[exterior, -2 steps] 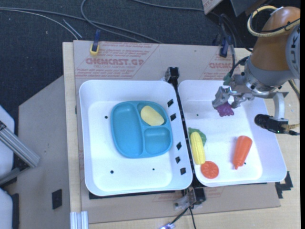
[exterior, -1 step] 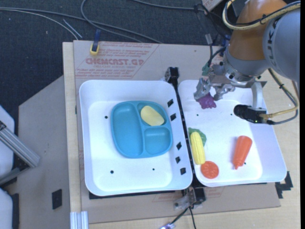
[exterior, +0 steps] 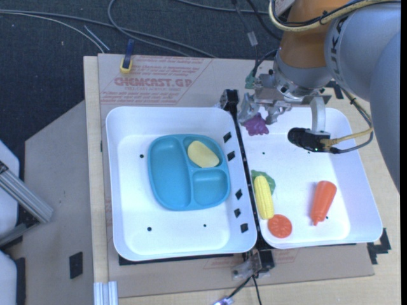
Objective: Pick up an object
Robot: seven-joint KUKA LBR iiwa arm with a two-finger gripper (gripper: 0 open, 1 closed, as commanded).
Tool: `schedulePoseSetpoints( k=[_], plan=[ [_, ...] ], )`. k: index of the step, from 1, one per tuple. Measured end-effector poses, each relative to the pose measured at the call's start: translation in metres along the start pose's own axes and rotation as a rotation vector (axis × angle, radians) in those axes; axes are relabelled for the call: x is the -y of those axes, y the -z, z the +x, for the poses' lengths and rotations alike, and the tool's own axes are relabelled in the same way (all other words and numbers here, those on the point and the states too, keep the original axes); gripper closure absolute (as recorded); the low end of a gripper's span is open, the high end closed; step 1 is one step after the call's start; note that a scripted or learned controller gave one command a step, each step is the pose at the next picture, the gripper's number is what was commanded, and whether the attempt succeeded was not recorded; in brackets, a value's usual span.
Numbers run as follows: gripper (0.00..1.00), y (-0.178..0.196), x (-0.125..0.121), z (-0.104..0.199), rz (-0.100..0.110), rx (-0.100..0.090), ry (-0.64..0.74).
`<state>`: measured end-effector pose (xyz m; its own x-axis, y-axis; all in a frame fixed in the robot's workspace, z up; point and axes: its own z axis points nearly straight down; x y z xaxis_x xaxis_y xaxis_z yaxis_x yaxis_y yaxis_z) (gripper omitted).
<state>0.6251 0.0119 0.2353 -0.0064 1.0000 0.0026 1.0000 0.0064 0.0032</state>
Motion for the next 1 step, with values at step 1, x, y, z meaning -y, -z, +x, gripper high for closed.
schedulePoseSetpoints(
  k=[1],
  plan=[
    [1.0, 0.0051, -0.0158, 0.0543, 0.001, 0.0, 0.0]
  ],
)
